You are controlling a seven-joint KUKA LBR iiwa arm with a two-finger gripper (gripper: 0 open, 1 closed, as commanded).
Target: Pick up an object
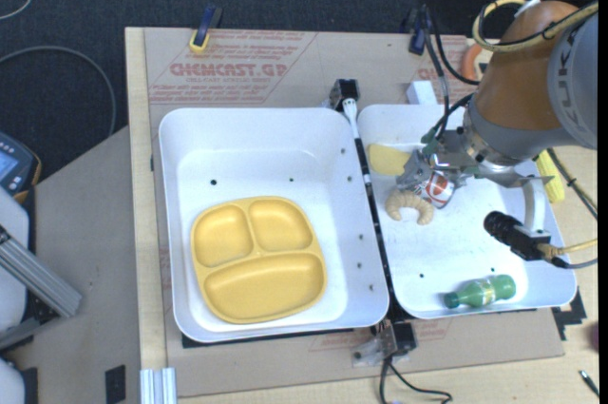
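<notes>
My gripper (425,172) hangs low over the upper left part of the right bin (418,274). Just below it lies a tan curved piece like a small croissant (410,208). A red and white item (440,191) sits right under the gripper's right side, partly hidden by it. A pale yellow block (384,157) rests to the gripper's left, against the bin wall. A green bottle (482,291) lies on its side near the front edge of the right bin. I cannot make out whether anything is held.
The left bin (190,145) holds a yellow divided plate (256,256) in its front half. The wall between the two bins (370,212) runs close to the croissant piece. The arm covers the right bin's far right corner.
</notes>
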